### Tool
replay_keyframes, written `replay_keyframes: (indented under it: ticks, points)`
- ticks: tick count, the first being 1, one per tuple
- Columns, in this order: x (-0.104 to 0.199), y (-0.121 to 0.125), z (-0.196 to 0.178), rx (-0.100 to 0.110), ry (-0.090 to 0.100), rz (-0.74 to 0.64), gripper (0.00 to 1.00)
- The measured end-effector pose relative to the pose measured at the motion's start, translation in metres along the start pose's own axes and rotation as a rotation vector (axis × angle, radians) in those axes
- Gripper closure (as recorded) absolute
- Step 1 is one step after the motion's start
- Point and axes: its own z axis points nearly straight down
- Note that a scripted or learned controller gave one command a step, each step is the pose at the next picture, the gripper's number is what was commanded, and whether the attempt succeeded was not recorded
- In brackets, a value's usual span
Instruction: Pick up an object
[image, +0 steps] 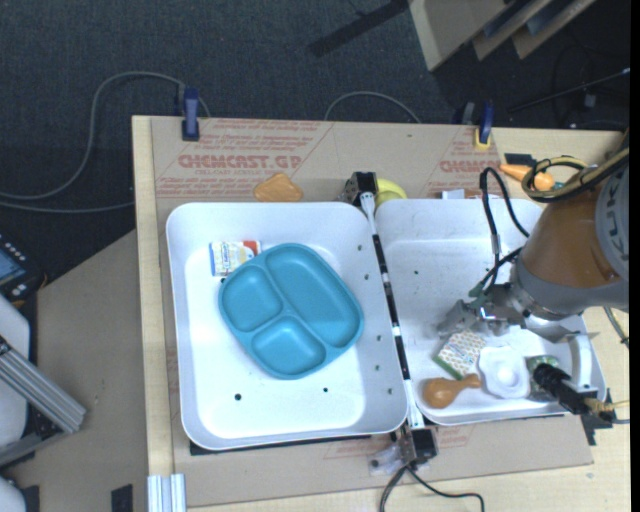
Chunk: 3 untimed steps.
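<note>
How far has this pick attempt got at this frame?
Done: the arm is lowered into the right bin, with the pincer just above a patterned packet. In hand: nothing visibly held. Left: the grasp and lift. The blue divided plate lies in the left bin.

Two blue clamps (190, 108) are seen at the bench's (160, 300) far edge. A grey cable (95, 120) is laid on the dark floor (70, 60).
</note>
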Motion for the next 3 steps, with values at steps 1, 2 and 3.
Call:
replay_keyframes:
  ticks: [1, 2, 3]
  points:
    - [0.001, -0.013, 0.016, 0.0, -0.002, 0.007, 0.0]
    - [-0.049, 0.075, -0.047, -0.019, -0.011, 0.004, 0.0]
    - [-0.006, -0.027, 0.014, -0.007, -0.001, 0.011, 0.0]
